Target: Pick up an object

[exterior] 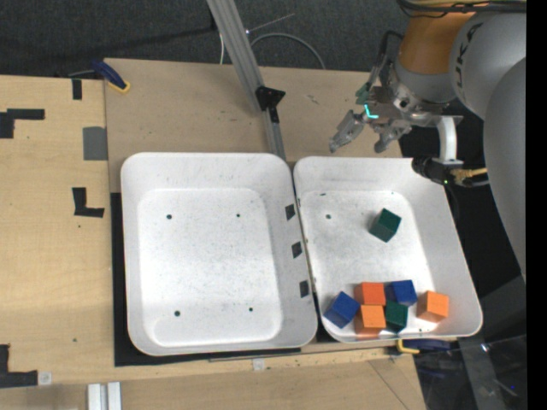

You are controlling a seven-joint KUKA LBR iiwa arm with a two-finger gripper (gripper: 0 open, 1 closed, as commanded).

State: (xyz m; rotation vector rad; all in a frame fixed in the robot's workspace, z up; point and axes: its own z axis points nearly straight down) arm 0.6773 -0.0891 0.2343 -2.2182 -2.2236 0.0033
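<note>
Hovering above the far rim of the right bin, the gripper carries its two fingers spread apart with nothing between them, so the jaws stand open and empty. Directly below and a little toward the near side of the jaws lies a lone dark green cube, tilted on the bin floor and well apart from everything else. Farther out from the jaws, along the near wall of the same bin, the remaining blocks are packed together: a blue cube at the left end, then an orange cube with another orange cube just in front of it, a second blue cube, a small green cube and, at the right end, an orange cube leaning on the wall. To the left of the jaws, beyond the shared rims, sits the left bin, and an aluminium strut slants across the bench behind it. The task looks to be at its approach stage, nothing yet taken. The lone dark green cube seems the easiest target, since it has free space on every side; the next move would call for bringing the open fingers over it, turning the wrist to match its tilt, and descending before closing.
</note>
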